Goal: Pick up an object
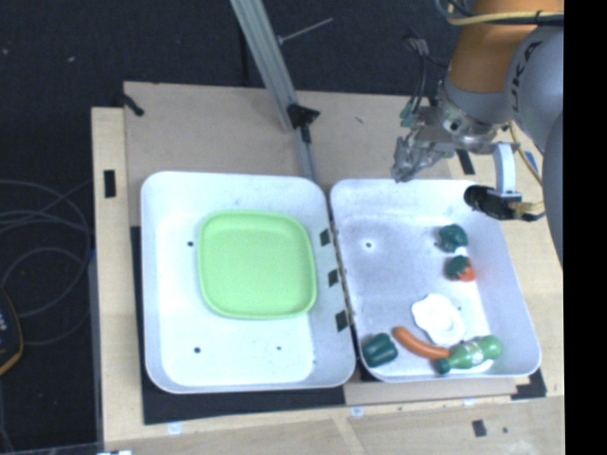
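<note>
Hovering above the right white plastic bin's (353, 254) twelve o'clock rim, the gripper (410, 167) carries nothing; whether it is parted, I cannot tell. Approach looks under way: next, drop toward the dark-green rounded toy (451, 237) at two o'clock.
</note>
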Available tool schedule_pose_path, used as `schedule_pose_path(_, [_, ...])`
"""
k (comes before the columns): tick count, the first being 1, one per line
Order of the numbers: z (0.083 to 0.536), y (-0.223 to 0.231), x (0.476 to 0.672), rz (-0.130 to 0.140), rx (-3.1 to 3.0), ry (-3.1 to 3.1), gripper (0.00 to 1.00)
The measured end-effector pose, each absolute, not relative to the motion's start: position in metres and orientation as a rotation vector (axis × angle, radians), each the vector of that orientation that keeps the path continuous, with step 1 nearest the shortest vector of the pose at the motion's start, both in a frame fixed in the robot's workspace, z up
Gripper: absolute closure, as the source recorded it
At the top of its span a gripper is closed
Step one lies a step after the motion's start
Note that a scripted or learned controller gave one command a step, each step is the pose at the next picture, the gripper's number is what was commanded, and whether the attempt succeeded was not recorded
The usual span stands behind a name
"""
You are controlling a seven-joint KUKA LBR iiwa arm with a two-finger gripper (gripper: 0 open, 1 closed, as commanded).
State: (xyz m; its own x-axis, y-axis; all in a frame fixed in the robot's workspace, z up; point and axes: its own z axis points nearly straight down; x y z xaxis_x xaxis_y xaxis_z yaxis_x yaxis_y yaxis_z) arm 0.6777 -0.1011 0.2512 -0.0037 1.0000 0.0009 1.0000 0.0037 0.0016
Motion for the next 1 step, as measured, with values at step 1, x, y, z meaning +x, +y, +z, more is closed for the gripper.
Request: schedule_pose_path(1, [0.2569, -0.0509, 0.6836, 0.002, 2.217, 2.226, 1.0])
